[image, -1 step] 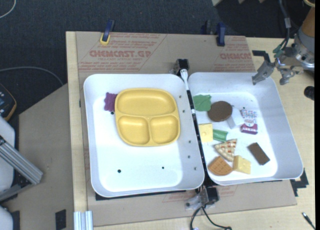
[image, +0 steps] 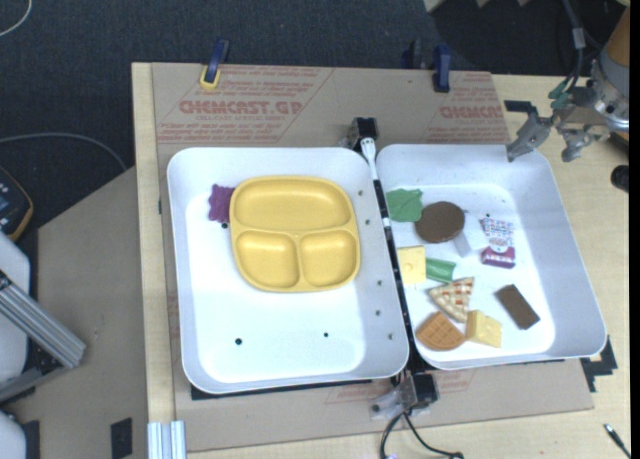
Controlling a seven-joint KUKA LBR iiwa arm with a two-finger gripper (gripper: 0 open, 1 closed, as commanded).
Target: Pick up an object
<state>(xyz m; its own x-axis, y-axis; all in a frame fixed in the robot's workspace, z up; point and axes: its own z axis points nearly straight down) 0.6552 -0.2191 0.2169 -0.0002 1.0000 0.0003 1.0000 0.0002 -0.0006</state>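
Observation:
The right bin (image: pixel 560 217) holds several toy food pieces: a green leaf (image: pixel 405 205), a brown round cookie (image: pixel 441 221), a white and purple packet (image: pixel 497 240), a yellow cheese square (image: pixel 411 265), a pizza slice (image: pixel 454 297), a waffle (image: pixel 440 331) and a brown chocolate bar (image: pixel 518 306). My gripper (image: pixel 545 145) hangs over the far right corner of this bin, just past its back rim. Its two fingers are spread open with nothing between them. It is well apart from every piece.
The left bin (image: pixel 200 287) carries a yellow divided plate (image: pixel 295 232) with a purple piece (image: pixel 219 203) tucked at its left side. A small green block (image: pixel 440 270) and a yellow wedge (image: pixel 485 328) also lie in the right bin. Clamps (image: pixel 441 67) stand at the bench's back edge.

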